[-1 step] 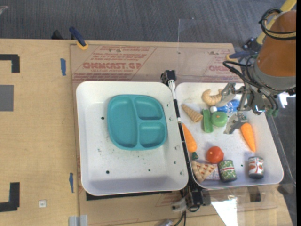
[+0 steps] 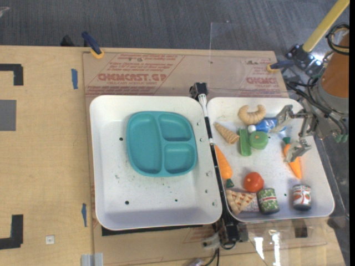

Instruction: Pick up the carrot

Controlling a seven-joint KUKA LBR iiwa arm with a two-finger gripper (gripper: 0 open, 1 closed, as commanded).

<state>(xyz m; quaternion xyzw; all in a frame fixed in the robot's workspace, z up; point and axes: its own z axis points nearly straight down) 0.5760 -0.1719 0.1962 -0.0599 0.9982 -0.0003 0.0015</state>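
Jaws [image 2: 300, 139] spread, touching carrot [image 2: 294, 162]

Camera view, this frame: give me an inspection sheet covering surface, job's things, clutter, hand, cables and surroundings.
Surface: two white bins; left bin holds a teal divided plate.
Job's things: one carrot lies along the right bin's left wall; a second carrot lies near the right wall, under the hand.
Clutter: croissant, cone, tomato, two cans, pizza slice, green pieces, blue item.
Hand: hand over the right-side carrot; grip cannot be judged.
Cables: black cables by the arm.
Surroundings: cardboard sheet, grey floor.
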